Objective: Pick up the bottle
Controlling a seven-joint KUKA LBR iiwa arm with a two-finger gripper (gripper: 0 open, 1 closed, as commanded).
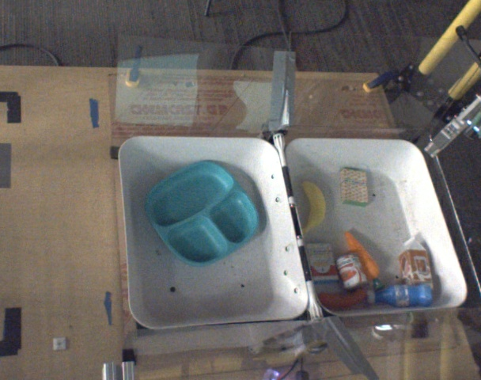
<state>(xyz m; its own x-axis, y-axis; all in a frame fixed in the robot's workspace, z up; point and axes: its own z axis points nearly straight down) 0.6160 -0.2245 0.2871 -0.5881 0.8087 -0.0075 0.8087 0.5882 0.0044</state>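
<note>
Camera view: one bottle, two bins

Camera view is showing one blue bottle [404, 295] lying on its side in the right bin's [399, 153] near right corner. One teal divided plate [202, 210] is sitting in the left bin [193, 303]. One banana [314, 204] and one carrot [361, 254] are lying nearby. Whether the jaws are apart is impossible to tell.

Even, moderately dim overhead light; soft focus throughout. Both white bins [145, 291] read bright, slightly washed out. Glare patches on clear sheet [165, 93] along bench's far edge. Shadows faint.
</note>
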